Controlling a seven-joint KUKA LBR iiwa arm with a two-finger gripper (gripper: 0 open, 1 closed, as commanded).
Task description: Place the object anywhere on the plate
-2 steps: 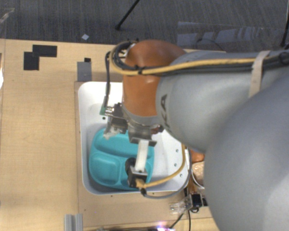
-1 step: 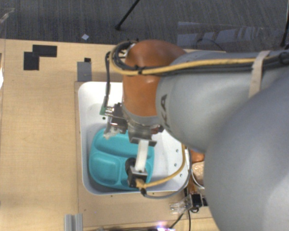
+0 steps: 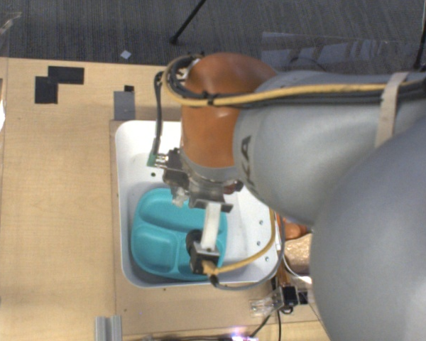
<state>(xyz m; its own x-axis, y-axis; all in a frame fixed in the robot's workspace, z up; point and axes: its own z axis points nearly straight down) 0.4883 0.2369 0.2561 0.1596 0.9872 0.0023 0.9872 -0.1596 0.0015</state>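
Hovering, it seems, over the one o'clock edge of a teal divided plastic plate (image 3: 156, 240), the gripper (image 3: 201, 190) hides its grasp, so its state cannot be told. The plate lies at the shallow white bin's (image 3: 133, 155) six o'clock end.

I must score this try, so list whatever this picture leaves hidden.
Camera view:
1. Teal plate: its right part lies under the arm, so anything resting there is hidden.
2. Right bin: nearly all covered by the arm.
3. Orange-brown thing in it: a sliver, too little to identify.
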